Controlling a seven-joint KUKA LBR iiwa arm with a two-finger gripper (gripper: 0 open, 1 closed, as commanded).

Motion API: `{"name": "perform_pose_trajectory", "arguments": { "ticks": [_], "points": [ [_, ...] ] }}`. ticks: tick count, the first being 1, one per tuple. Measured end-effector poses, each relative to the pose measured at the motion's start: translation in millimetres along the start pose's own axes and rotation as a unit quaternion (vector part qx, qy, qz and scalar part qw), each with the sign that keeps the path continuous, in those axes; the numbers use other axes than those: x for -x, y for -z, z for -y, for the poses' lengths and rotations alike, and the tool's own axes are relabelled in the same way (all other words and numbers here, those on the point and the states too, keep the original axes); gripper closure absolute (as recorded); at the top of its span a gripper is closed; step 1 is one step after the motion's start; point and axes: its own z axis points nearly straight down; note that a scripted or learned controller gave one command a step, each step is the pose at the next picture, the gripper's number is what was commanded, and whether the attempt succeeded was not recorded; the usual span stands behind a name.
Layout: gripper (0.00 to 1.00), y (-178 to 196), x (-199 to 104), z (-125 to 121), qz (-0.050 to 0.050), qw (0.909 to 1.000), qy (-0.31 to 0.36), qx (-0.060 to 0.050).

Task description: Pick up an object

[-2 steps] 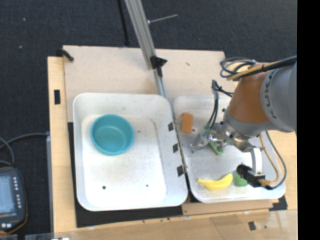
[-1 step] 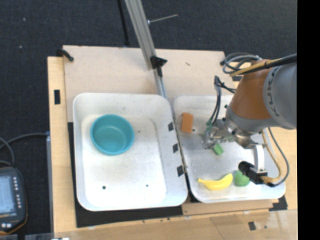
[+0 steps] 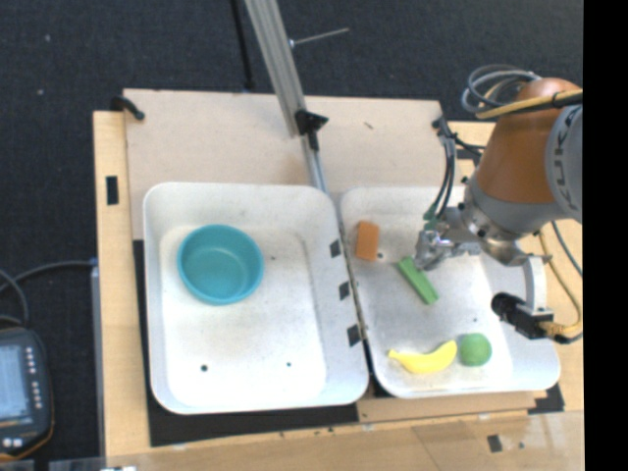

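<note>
In the right bin [image 3: 510, 366] lie a green stick-shaped block [image 3: 418, 281], an orange block [image 3: 367, 240], a yellow banana [image 3: 425, 359] and a green ball [image 3: 475, 349]. My gripper [image 3: 429, 251] hangs over the right bin, just above the upper end of the green block. The orange block sits to its left, apart from it. The banana and the ball rest side by side near the bin's front edge. The left bin [image 3: 294, 361] holds a teal bowl [image 3: 221, 263] at its back left.
A slanted metal pole [image 3: 280, 57] rises from the back of the bench between the two bins. Black clips [image 3: 345, 287] mark the seam where the bins meet. A small screen [image 3: 20, 376] stands off the bench at the left.
</note>
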Motion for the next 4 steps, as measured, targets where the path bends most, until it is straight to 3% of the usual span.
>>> {"name": "perform_pose_trajectory", "arguments": {
  "ticks": [1,2,3,4],
  "points": [
    [1.00,-1.5,0.5,-0.8,-0.001,1.0000,0.000,-0.004],
    [1.00,2.4,-52.6,-23.3,-0.001,1.0000,0.002,-0.003],
    [1.00,18.2,-99.8,-33.9,-0.002,1.0000,0.002,-0.003],
    [1.00,11.5,-155.8,-44.8,-0.001,1.0000,0.002,-0.004]
  ]
}}
